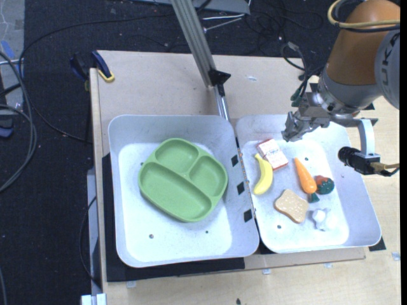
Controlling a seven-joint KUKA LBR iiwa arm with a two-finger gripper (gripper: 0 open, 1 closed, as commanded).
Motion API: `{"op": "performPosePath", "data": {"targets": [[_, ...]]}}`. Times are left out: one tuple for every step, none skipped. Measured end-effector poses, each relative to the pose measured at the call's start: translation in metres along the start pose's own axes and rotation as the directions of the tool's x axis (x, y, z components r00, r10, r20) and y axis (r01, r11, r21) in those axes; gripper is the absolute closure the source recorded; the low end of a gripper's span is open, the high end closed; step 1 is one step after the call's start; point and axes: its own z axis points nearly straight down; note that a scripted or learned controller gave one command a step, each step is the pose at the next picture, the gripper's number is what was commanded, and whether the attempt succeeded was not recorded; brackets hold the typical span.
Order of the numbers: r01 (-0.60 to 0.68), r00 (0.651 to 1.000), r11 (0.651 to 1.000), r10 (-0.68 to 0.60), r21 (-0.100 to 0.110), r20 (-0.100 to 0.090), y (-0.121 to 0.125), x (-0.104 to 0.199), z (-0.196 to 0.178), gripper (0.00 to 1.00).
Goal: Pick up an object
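Observation:
The right bin (356, 224) holds a yellow banana (263, 173), a small red and white box (272, 154), an orange carrot (305, 176) with a dark green and red piece (324, 185) beside it, a slice of toast (292, 205) and a small white and grey object (320, 218). My gripper (295, 131) hangs over the far part of the right bin, to the right of and beyond the red and white box. Nothing shows between its fingers.
The left bin (127, 234) holds a green divided plate (184, 178). A slanted metal pole (194, 30) runs down to the bins' shared far corner. A blue and yellow tool (102, 67) lies on the bench at the far left.

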Motion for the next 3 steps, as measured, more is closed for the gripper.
{"op": "performPosePath", "data": {"targets": [[0.001,1.000,1.000,-0.001,0.000,-0.001,-0.006,0.051,0.017,1.00],[0.002,1.000,1.000,-0.002,-0.001,-0.001,-0.010,0.112,0.016,1.00],[0.002,1.000,1.000,-0.002,0.000,-0.001,-0.021,0.170,0.016,1.00]]}}
